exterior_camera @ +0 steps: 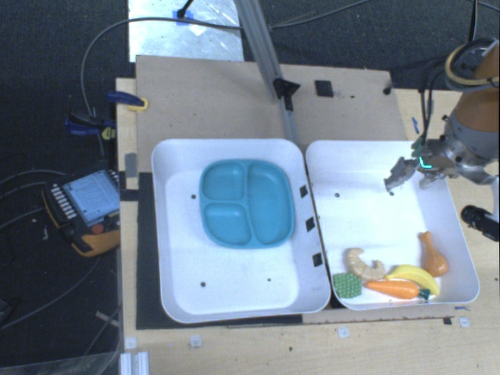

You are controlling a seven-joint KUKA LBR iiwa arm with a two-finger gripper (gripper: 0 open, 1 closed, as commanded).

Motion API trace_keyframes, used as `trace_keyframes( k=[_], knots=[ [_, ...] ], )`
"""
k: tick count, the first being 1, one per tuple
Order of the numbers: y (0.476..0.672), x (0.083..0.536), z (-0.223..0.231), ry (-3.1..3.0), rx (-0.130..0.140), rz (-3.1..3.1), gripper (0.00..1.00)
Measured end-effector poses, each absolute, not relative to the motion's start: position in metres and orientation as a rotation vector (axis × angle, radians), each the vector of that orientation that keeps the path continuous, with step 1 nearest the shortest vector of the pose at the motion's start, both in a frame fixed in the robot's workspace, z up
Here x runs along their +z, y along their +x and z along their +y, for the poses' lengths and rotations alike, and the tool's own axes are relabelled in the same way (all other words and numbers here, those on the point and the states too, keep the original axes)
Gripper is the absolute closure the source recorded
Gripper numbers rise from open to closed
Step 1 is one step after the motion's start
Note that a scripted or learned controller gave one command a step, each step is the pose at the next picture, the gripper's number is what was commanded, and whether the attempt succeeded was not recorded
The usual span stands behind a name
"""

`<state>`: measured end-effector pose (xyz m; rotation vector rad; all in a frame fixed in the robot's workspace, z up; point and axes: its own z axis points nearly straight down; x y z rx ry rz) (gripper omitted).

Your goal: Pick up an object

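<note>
2 bins [168, 209]; 1 blue plate [248, 203] left; 5 toys right: orange carrot [392, 289], banana [412, 275]. Gripper [408, 174] open, empty.

The right bin [367, 209] has open floor across its far and middle parts; toys crowd only its near right corner: shrimp [364, 264], green piece [348, 285], carrot [393, 289], banana [414, 275] and an orange piece [433, 256]. The end effector [408, 173] hangs over the far right side. In the left bin [176, 233], a blue plate [247, 203] takes the far middle, leaving the near floor free
</note>
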<state>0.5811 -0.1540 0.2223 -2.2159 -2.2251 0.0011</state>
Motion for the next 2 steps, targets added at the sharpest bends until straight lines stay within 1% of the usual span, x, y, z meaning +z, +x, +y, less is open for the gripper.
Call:
trace_keyframes(
  k=[1,2],
  knots=[
    [0.582,0.224,-0.154,-2.217,-0.001,-2.227,0.0],
    [0.577,0.181,-0.156,-2.22,0.0,-2.224,0.0]
  ],
)
